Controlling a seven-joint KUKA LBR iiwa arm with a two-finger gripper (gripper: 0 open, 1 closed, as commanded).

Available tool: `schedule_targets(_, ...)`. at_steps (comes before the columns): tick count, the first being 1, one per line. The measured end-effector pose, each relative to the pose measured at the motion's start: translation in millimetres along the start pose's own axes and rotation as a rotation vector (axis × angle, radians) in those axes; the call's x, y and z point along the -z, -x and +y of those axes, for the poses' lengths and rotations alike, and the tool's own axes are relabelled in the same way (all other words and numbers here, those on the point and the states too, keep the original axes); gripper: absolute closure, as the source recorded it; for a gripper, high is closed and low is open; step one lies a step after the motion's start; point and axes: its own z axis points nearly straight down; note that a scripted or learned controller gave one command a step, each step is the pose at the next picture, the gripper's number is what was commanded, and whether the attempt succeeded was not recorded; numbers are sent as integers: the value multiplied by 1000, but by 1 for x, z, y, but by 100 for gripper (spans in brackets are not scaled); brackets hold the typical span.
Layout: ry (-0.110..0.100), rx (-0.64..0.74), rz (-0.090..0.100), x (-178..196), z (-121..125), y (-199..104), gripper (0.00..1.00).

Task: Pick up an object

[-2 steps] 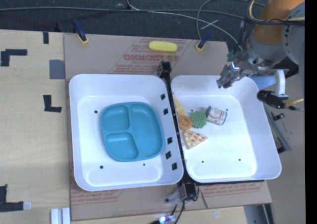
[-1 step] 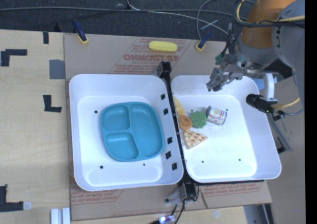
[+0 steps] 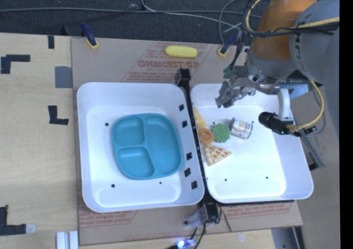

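In the right bin (image 3: 276, 182), a waffle-textured wedge (image 3: 216, 155) points toward the right. Beyond it sit an orange ring (image 3: 206, 135), a knobbly green ball (image 3: 221, 131) and a shiny metal can (image 3: 241, 128) lying on its side, long axis running left-right. Farther back, the claw (image 3: 227, 97) hangs over the bin's rear, gripping nothing; its spread cannot be told. The left bin (image 3: 94, 99) holds a blue divided plate (image 3: 146, 146).

Grey arm (image 3: 309, 38) in from the right, gripper (image 3: 227, 98) pointing down-left.
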Motion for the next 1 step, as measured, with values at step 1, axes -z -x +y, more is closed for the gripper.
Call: schedule_targets(1, -1, 0, -1, -2, -27, -48, 100)
